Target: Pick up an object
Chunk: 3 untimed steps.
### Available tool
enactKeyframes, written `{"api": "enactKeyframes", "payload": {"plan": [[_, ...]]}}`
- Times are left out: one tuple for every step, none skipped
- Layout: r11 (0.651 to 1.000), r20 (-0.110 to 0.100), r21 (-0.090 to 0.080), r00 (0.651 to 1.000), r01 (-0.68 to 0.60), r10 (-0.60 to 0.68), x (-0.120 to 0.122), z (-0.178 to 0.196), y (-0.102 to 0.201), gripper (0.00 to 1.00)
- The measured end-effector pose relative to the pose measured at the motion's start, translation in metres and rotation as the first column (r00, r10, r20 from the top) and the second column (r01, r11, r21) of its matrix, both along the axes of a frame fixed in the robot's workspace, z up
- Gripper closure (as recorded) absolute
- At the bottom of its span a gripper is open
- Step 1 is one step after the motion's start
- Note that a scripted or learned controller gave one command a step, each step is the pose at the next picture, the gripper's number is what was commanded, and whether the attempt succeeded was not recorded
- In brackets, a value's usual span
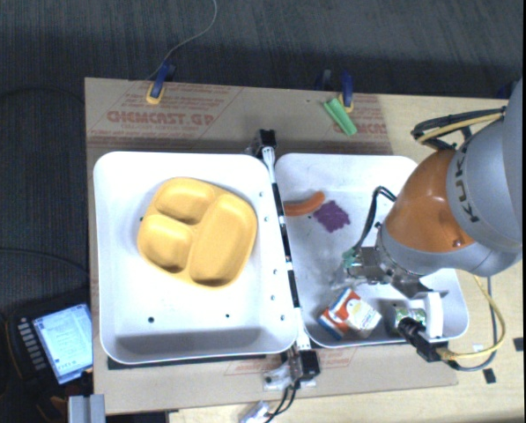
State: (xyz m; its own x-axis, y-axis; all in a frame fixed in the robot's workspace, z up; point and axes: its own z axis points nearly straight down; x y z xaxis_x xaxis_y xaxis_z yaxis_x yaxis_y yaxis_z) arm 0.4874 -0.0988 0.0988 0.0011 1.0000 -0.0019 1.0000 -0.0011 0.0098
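In the right bin [395, 167] lie an orange sausage-shaped piece [303, 204], a purple scrap [332, 216] just right of it, and a small red, white and orange carton [350, 315] near the front wall. My gripper [361, 267] hangs low in this bin under the orange wrist band, between the purple scrap and the carton, just above the carton's upper edge. The wrist hides its fingers. The left bin [113, 236] holds a large yellow bread-shaped mould [197, 230].
A green marker [340, 116] lies on the cardboard behind the right bin, near a blue clamp [345, 85]. Another clamp [162, 83] with a cable sits at back left. A green-and-white object [411, 312] lies at the bin's front right.
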Motion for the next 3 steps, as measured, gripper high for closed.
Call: {"api": "enactKeyframes", "payload": {"plan": [[1.000, -0.007, 0.002, 1.000, -0.003, 0.003, 0.083, 0.086, 0.054, 1.00], [1.000, -0.011, 0.001, 1.000, -0.001, 0.001, -0.002, 0.085, 0.070, 1.00], [1.000, -0.011, 0.002, 1.000, -0.001, 0.001, -0.002, 0.085, 0.070, 0.00]]}}
